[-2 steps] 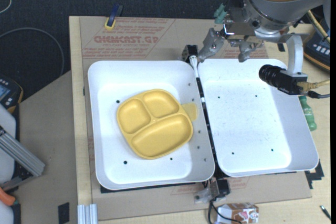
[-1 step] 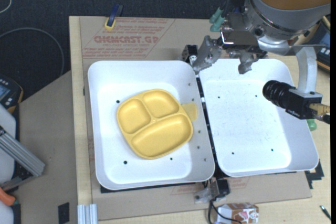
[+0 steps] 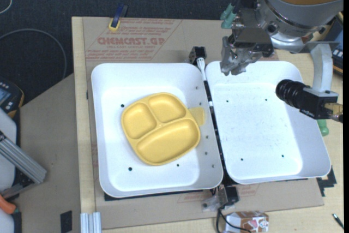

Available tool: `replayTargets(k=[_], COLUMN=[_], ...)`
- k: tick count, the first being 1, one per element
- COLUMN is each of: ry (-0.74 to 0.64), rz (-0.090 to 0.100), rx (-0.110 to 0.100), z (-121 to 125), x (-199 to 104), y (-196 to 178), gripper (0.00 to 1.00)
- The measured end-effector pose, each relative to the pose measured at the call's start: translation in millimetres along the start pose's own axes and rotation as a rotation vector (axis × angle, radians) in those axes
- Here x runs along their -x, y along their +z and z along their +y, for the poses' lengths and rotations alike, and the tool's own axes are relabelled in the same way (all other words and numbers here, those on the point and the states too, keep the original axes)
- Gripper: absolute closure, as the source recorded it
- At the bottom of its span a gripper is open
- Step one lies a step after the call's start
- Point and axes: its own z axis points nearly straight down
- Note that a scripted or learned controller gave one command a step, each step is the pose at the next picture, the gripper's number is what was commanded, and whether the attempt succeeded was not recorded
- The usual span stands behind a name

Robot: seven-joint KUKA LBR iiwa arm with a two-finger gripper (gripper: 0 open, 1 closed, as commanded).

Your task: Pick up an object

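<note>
I have the gripper (image 3: 233, 67) hanging over the right bin (image 3: 272, 172) at its 11 o'clock corner, nothing in it. The yellow plate (image 3: 160, 128) lies mid left bin (image 3: 103, 117), at 8 o'clock from the gripper. I judge this the approach; next I must cross left and descend. The fingers blur together; I cannot tell their state.

A yellow divided plate (image 3: 160, 128), three compartments up, lies in the left white bin (image 3: 109, 172). The gripper (image 3: 233, 67) hangs over the far left corner of the right white bin (image 3: 311, 166), well apart from the plate. A clamp (image 3: 116, 18) sits on the cardboard sheet (image 3: 136, 38).
</note>
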Motion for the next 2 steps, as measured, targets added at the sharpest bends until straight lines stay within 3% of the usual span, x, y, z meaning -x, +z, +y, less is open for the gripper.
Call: replayTargets(k=[1,2], ry=[-0.001,0.004], rz=[0.0,-0.002], rx=[0.003,-0.012], z=[1,-1], x=[-1,8], y=[-10,34], gripper=[1.0,1.0])
